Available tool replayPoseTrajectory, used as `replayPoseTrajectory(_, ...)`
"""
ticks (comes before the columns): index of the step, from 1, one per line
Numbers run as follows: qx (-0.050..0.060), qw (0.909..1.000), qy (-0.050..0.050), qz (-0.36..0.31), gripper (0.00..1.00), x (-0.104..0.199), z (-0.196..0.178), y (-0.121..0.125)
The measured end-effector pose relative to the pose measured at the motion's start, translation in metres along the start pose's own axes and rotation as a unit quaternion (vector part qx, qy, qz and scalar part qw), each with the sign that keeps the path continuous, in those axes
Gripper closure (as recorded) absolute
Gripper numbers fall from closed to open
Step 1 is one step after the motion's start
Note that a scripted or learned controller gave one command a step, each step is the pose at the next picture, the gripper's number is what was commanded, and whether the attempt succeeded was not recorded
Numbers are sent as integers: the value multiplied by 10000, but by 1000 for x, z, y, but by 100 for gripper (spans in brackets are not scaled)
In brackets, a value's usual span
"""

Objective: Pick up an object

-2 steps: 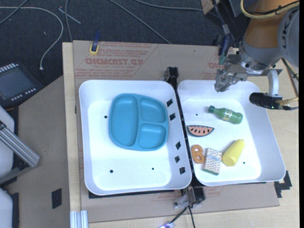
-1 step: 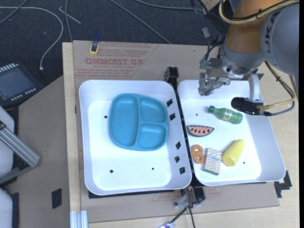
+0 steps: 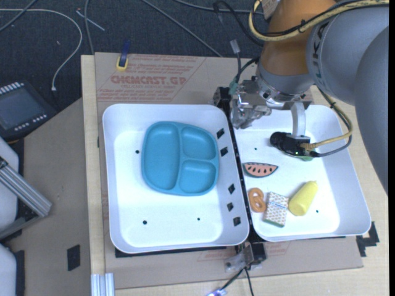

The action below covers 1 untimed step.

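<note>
Nearest cam, along near edge of right bin (image 3: 355, 193): small patterned packet (image 3: 276, 209), w/ pretzel-like ring (image 3: 256, 199) touching its left side and yellow lemon-shaped obj (image 3: 302, 198) just beside it on the right. All three lie well below the pincer (image 3: 245, 113), apart from it. Watermelon slice (image 3: 260, 169) lies between that cluster and the pincer, below it & slightly right, not touching. Pincer sits at far-left corner of right bin, close over the divider where the two bins meet; can't tell whether it is apart or together, wrist hardware blocks it. Nothing seen clamped. Black part w/ yellow cable (image 3: 291, 143) hangs just right of & below pincer, over the bin floor. Left bin (image 3: 120, 184) holds blue compartment plate (image 3: 181, 158), left of & below pincer, apart.
</note>
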<state>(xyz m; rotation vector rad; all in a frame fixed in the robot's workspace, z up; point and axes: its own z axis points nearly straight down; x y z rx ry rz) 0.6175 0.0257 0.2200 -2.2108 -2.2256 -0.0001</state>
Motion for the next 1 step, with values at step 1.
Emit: replayPoseTrajectory(1,-23,10000,-1,-1,100,55,-13,-3)
